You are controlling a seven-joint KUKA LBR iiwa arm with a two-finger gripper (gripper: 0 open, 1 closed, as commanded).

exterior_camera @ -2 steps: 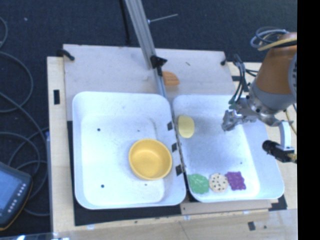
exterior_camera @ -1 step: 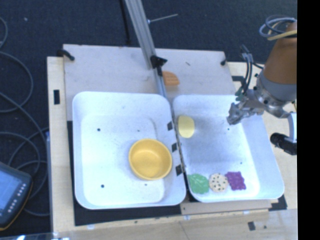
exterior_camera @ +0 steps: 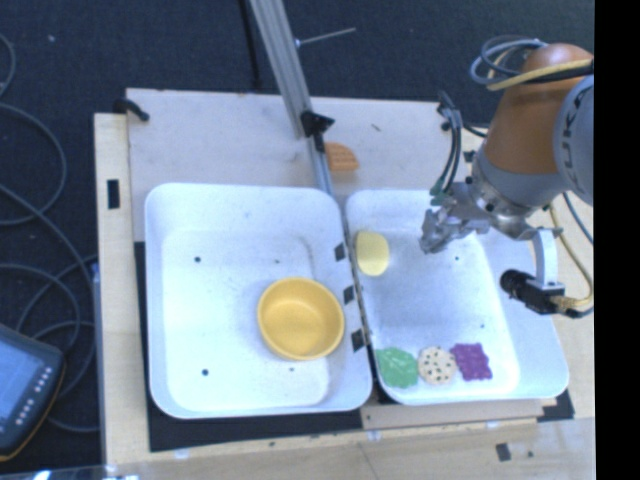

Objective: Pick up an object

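My gripper point(exterior_camera: 436, 234) hangs over the back part of the right bin point(exterior_camera: 520, 353), nothing visible between its fingers. A pale yellow oval piece point(exterior_camera: 372, 253) lies to its left, against the bin's left wall. Along the near edge of that bin sit a green piece point(exterior_camera: 397, 366), a round cookie with dark chips point(exterior_camera: 436, 365) and a purple piece point(exterior_camera: 471, 361) in a row. A yellow bowl point(exterior_camera: 300, 317) stands upright in the left bin point(exterior_camera: 190, 298), toward its right side.
An orange object point(exterior_camera: 341, 158) lies on the bench behind the bins, next to a slanted metal pole point(exterior_camera: 288, 68). A dark divider runs between the two bins. Cables lie on the dark floor at the left.
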